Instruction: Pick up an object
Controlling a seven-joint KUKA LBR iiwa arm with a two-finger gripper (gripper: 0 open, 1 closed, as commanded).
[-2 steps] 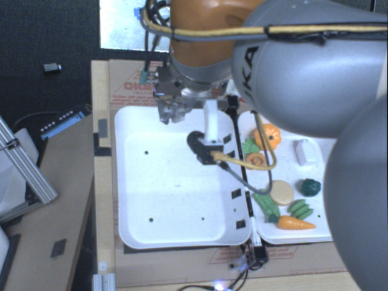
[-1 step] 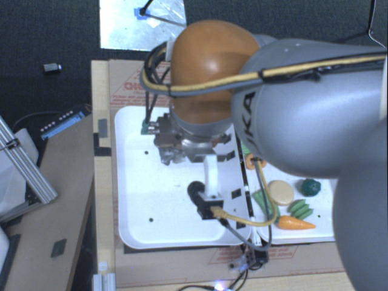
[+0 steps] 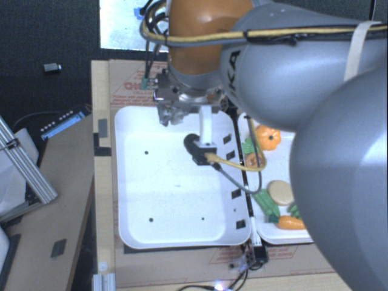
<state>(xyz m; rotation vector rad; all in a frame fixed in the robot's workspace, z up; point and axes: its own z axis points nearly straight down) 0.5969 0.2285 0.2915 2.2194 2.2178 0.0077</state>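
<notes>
My gripper [image 3: 172, 111] hangs over the far edge of the left white bin [image 3: 163, 226], under the orange band of the arm. I see nothing held in it. The right bin [image 3: 285, 240] holds the objects: a small orange pumpkin [image 3: 268, 137] at the far end, a green leafy piece [image 3: 248, 148] beside it, a round beige piece [image 3: 280, 192] in the middle, a green vegetable [image 3: 267, 204] next to that, and an orange carrot [image 3: 290, 223] near the front rim. The arm hides much of the right bin.
The bins stand side by side on a cardboard sheet [image 3: 130, 90]. Off the bench at the left lie an aluminium rail [image 3: 24, 168] and a blue-striped strip [image 3: 60, 122]. The arm's large grey body covers the right side.
</notes>
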